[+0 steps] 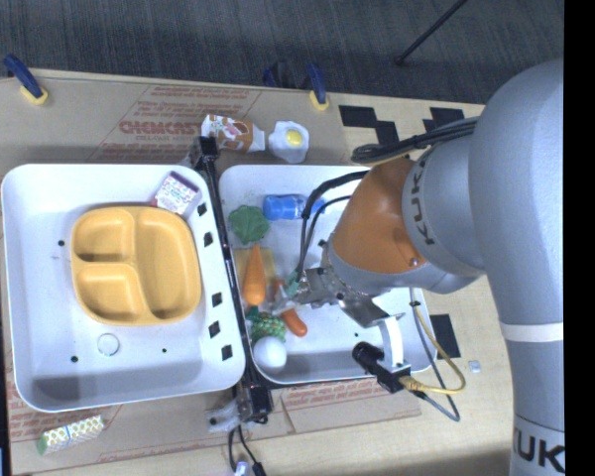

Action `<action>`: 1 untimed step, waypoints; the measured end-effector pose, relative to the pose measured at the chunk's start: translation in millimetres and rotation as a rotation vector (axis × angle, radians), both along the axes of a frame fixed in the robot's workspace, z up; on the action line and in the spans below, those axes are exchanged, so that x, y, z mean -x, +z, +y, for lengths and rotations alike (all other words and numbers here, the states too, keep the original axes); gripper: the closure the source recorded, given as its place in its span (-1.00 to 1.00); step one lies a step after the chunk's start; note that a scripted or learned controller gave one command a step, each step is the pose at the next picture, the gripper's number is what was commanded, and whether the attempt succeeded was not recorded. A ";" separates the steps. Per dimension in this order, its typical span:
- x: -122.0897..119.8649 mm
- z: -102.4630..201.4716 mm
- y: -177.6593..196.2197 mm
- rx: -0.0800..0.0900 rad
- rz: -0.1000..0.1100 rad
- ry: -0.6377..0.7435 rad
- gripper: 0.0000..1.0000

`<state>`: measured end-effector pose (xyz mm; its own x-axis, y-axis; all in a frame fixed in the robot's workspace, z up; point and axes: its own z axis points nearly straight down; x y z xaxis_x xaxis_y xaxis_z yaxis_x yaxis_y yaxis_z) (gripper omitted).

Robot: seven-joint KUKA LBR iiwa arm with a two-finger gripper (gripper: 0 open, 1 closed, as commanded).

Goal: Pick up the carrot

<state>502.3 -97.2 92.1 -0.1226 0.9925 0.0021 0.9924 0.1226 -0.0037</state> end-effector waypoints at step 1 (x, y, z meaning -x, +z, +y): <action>26.0 7.6 99.6 0.002 0.000 -0.121 1.00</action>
<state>476.3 -89.6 191.7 -0.0014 1.0000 0.0005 1.0000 0.0014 -0.0033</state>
